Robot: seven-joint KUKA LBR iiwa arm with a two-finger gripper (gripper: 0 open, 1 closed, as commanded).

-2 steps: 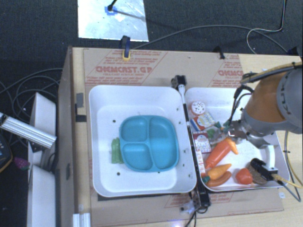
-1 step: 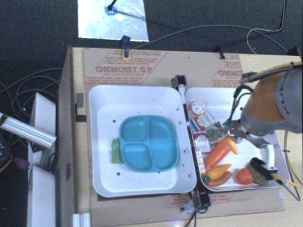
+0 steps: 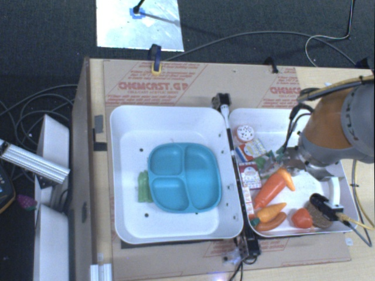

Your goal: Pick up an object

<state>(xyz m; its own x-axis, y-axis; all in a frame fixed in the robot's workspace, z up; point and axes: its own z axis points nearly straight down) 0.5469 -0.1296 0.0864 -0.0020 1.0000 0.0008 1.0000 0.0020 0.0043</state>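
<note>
The right bin (image 3: 266, 122) holds several small things. A large orange carrot (image 3: 270, 187) lies at its middle, and a smaller orange carrot (image 3: 268, 212) sits near the front wall. Beside that are a red tomato (image 3: 302, 218) and a dark brown object (image 3: 320, 211). A white round lid with red dots (image 3: 245, 134) and red-and-white packets (image 3: 251, 174) lie along the left wall. The arm's orange band (image 3: 325, 127) hangs over the bin's right half. My gripper (image 3: 283, 161) is low in the bin, at the thick end of the large carrot.
The left bin (image 3: 132, 127) holds a blue divided plate (image 3: 184, 177) with a green item (image 3: 143, 187) at its left side. Cables run over the bench behind the bins and down its right edge. A black clamp (image 3: 222, 102) sits where the bins meet.
</note>
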